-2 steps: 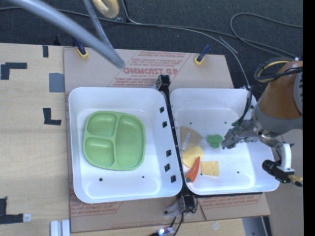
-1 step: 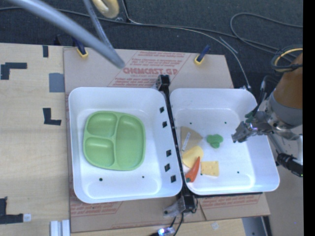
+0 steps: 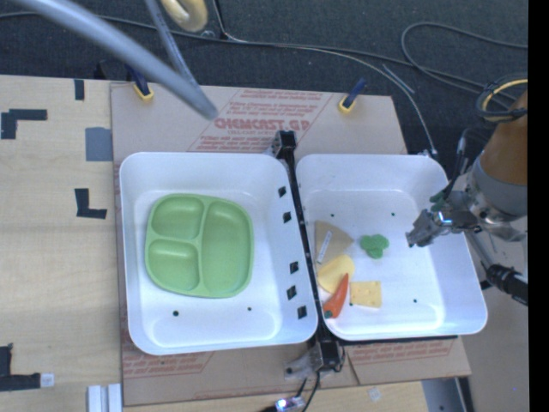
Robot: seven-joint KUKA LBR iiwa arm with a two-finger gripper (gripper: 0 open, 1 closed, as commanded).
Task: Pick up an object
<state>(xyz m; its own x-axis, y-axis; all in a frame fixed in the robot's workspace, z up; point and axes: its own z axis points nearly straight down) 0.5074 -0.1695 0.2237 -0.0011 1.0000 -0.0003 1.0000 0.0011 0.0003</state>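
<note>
Arm reaches in from right; pincer (image 3: 422,233) low over right bin (image 3: 403,172), grip state unclear. One green plate (image 3: 200,245) in left bin (image 3: 137,230); five food pieces right.

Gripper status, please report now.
Gripper above right bin, holding nothing. Green piece closest, untouched. Nothing between them.

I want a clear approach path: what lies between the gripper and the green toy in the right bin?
Bare white bin floor, in the camera view, between the gripper and the green toy.
</note>
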